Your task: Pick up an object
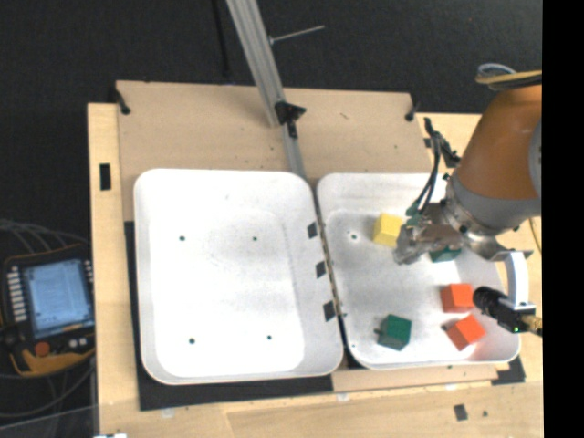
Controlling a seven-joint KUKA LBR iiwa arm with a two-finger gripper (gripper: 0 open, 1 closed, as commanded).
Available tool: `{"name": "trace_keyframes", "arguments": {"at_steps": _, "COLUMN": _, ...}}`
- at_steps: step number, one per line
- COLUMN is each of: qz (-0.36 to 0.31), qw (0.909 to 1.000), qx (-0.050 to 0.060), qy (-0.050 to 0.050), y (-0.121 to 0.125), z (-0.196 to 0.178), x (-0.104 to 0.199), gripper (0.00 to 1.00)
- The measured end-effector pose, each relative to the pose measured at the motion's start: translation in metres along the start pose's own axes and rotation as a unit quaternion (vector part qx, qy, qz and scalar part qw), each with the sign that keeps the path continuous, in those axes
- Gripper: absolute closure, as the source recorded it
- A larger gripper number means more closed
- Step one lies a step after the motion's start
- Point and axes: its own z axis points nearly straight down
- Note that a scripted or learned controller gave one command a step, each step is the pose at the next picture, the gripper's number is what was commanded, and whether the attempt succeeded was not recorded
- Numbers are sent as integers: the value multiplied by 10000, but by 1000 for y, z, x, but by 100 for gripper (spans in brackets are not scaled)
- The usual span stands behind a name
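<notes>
- Presently the likeliest target is the yellow block (388, 230), lying in the right bin (365, 190) toward its far edge, roughly midway between that bin's left and right walls.
- Gripper (408, 247) sits just beside the yellow block on its right-hand side, low over the bin floor; touching or merely close — cannot tell from this slant.
- Pincer state: cannot tell; the wrist and cabling mask it. Nothing can be confirmed as held.
- Handling judgement: the block looks small, rigid and light, with flat faces. It should take a pinch across two opposite flat sides. Smooth faces may slip if caught on a corner, so a square approach from above seems best.
- A teal object (445, 255) peeks out under the wrist, mostly hidden; shape unclear.
- Other candidates in the same bin: an orange block (456, 297) near the right wall, a second orange block (465, 332) toward the near right corner, and a green block (394, 331) near the near edge. All are well apart from the yellow one.
- Risk note: the arm (502, 162) overhangs the right wall, and the two orange blocks sit near a black fitting on it.
- Left bin (182, 199) carries a few small dark dots on its floor.
- Bench (105, 153) holds both bins; a teach pendant (50, 299) lies off its left edge.
</notes>
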Motion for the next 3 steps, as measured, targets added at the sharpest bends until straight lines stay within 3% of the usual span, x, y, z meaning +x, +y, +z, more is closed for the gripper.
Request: {"name": "trace_keyframes", "arguments": {"at_steps": 3, "qz": -9, "qw": 10000, "qx": 5, "qy": 7, "y": -7, "z": -9, "x": 167, "gripper": 100}}
